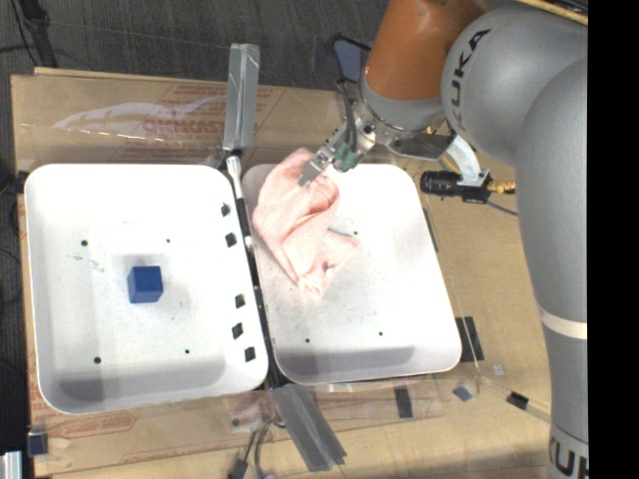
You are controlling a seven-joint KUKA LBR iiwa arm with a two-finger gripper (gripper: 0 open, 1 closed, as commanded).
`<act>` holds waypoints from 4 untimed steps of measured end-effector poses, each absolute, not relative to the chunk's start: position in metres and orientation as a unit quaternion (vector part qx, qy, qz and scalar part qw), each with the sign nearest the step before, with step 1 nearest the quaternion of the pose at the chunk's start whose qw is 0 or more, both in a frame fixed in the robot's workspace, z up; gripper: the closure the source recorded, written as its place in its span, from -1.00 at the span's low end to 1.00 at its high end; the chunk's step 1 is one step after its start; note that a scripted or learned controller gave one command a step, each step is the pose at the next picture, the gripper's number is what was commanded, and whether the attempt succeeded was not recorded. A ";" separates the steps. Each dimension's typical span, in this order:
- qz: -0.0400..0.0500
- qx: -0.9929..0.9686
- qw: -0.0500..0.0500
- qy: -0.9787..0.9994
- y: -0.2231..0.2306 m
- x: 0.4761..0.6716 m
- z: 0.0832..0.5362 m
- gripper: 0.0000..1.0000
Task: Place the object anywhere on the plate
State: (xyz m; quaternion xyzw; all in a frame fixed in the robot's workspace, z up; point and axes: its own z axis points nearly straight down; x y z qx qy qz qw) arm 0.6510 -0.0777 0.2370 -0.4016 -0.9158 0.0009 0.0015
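two shallow white bins are seen from above at a slant, set side by side on a table [479, 257] covered in brown cardboard. in the left bin [60, 267], a small blue cube [146, 283] is seen near the middle, well apart from the walls. in the right bin [399, 297], a crumpled pink cloth [295, 223] is spread over the upper left part, running from the far left corner down toward the middle of the bin. its upper edge is drawn up to a peak at the far rim.

the grey arm [539, 98], with its orange band [409, 38], is seen reaching in from the upper right. the end effector [329, 163] is placed at the far edge of the right bin, right at the raised peak of the cloth. its tips are met by the cloth there, but whether they are apart, together or clamped on the cloth cannot be told. a black cylinder with a cable [454, 184] is seen just beside the wrist, over the table to the right of the bin.

a grey bar [240, 98] is stood upright at the far end of the gap between the bins, and a row of small black clips [240, 267] is seen along that gap.
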 end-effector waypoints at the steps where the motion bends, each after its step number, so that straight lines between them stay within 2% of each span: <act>1: 0.001 -0.209 0.002 -0.978 -0.036 0.648 0.232 1.00; 2: 0.000 -0.008 -0.001 -1.000 0.018 0.646 0.241 1.00; 3: 0.001 0.005 -0.001 -1.000 0.070 0.648 0.237 1.00; 4: 0.000 0.005 -0.001 -1.000 0.070 0.648 0.238 -1.00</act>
